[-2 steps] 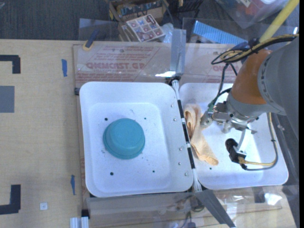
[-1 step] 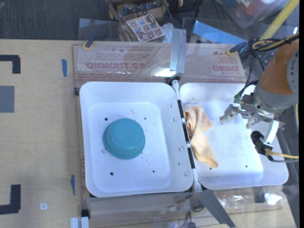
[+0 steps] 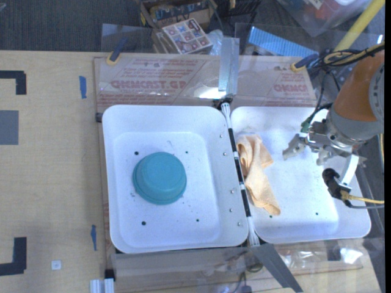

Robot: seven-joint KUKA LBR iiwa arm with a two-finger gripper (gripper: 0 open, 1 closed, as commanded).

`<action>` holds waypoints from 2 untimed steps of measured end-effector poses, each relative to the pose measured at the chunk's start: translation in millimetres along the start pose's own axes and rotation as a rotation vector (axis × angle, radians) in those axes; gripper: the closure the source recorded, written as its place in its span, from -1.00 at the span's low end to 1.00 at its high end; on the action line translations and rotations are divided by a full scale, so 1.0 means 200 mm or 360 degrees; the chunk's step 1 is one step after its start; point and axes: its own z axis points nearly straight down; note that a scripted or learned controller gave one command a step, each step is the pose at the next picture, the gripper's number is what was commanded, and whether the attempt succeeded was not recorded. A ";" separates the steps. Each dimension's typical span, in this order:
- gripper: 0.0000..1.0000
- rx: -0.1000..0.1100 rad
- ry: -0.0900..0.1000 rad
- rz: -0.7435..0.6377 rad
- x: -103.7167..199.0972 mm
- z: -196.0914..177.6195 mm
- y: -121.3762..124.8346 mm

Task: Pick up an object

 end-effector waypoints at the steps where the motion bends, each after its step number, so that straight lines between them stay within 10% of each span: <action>1: -1.00 -0.0012 -0.0001 -0.0230 0.36 0.18 0.01; 2: -1.00 -0.0003 -0.0001 -0.0224 0.07 -0.20 0.07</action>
